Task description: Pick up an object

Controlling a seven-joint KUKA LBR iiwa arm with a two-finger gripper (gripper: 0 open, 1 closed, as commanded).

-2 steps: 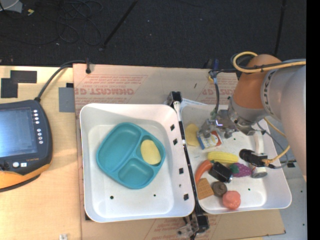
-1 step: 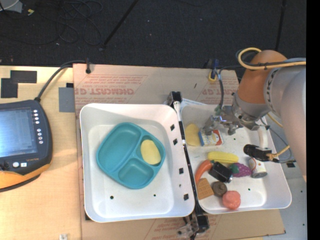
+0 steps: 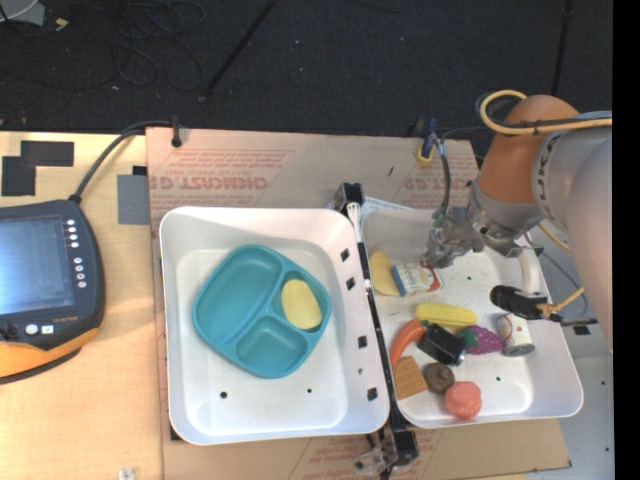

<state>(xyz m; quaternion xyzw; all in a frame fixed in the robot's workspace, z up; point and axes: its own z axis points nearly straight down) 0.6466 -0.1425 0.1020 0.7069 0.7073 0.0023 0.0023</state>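
Camera view looks down on two white bins, and the right bin is the one to steer by. The gripper hangs over that bin's far-left part, just above a small white-and-blue carton lying beside a yellow piece against the bin's left wall. From here I can't tell whether it is open or closed; the metal there is a dark tangle. Nothing looks lifted, so I'd judge the arm is at the approach, picking its target, and the carton seems the likeliest.

The next move would call for a straight drop onto the carton, squared to its short sides, then a clean rise.

Room is tight on the left, where the wall and the yellow piece crowd the carton. Toward the bin's middle lie a corn cob, a black block and an orange carrot, near but apart from the carton. The bin's far side is bare floor, so that side gives the freest way in and out.
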